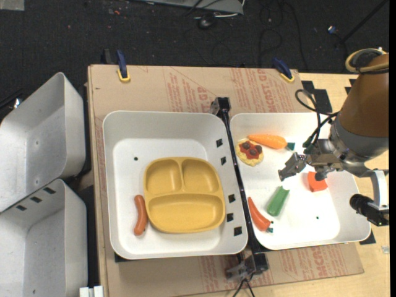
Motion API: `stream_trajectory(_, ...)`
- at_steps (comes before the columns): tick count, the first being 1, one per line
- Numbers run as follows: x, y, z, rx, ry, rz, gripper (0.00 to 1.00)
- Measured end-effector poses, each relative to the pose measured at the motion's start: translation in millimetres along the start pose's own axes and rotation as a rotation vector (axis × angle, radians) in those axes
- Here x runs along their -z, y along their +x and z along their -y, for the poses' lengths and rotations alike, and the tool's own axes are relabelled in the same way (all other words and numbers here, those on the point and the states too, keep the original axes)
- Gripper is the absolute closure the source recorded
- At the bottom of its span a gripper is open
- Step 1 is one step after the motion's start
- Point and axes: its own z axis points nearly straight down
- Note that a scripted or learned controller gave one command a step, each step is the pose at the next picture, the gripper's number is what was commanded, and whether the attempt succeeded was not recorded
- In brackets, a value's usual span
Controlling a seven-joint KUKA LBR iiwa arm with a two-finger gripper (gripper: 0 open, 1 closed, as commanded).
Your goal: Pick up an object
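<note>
Bench (161, 94) of brown board, printed with red lettering, clamped at the far edge by two blue-and-yellow clips. Dark floor beyond it, littered with cables and a grey metal frame. Two more white tubs stacked off to the far side of the left bin, off the board.

Two shallow white bins side by side on the board, a black divider strip between them. Arm (366, 113), bronze and grey, reaches over the right bin (322, 231). Fingers (297, 164) dark, hanging low above the bin floor; they look spread apart with nothing between them, though the angle is slanted and the tips are small.

Just beside the fingers, toward the arm, a small orange-red block (317, 183), partly under the wrist hardware. Just below the fingers, a green cylinder-like piece (278, 201) lying tilted. Further down toward the divider, an orange-red chili shape (259, 214). Up and away from the fingers, a toy carrot (268, 141) and, touching or nearly touching it, a small round pizza-like disc (250, 153).

Left bin (117, 166), well apart from the fingers: a yellow three-compartment tray (184, 195), with a toy sausage (140, 215) lying beside its outer edge.
</note>
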Motion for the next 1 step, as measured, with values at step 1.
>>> stream_trajectory(1, 5.6, 0.2, -2.3, 0.003, -0.012, 0.002, 0.0)
